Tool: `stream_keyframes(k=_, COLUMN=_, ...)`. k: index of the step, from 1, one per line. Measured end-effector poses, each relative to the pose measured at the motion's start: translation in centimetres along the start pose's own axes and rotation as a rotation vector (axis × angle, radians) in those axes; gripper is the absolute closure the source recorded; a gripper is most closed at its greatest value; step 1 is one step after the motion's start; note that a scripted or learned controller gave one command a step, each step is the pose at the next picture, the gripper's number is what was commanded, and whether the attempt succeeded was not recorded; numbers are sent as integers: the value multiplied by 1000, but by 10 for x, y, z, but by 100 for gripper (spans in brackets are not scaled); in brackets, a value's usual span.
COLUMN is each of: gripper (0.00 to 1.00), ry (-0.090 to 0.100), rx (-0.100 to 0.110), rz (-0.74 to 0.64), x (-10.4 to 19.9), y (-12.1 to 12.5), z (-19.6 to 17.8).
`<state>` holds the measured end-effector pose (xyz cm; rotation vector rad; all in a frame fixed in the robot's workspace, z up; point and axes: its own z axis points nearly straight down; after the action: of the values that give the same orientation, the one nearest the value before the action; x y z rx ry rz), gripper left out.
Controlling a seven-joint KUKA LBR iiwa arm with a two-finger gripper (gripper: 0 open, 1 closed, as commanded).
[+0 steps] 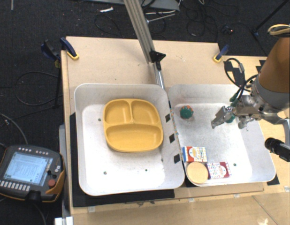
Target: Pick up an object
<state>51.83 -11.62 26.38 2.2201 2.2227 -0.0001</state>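
Reaching in from the right, the robot arm's jaws (223, 117) hang over the right bin (257, 172); whether they are spread or closed cannot be told. A small green ball (186, 112) lies near them to the left. Two small cartons (194, 153) and a round tan lid (197, 172) sit at the bin's front. A yellow divided plate (133, 125) rests in the left bin (88, 172).

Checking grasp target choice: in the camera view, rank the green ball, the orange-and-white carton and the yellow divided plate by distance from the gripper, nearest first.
1. Green ball, right bin, just left of the gripper.
2. Orange-and-white carton, right bin, near the front edge.
3. Yellow divided plate, left bin, farthest.
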Motion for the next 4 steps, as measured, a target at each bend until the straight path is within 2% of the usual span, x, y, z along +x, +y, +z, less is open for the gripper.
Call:
stream_keyframes(k=1, gripper=0, ry=0, rx=0, rz=1, x=0, y=0, z=0)
stream_keyframes(k=2, gripper=0, ry=0, rx=5, rz=2, x=-3, y=-2, z=44)
stream_keyframes(k=3, gripper=0, ry=1, rx=6, rz=1, x=1, y=4, z=105)
stream_keyframes(k=4, gripper=0, ry=3, rx=-4, rz=4, x=-2, y=1, z=162)
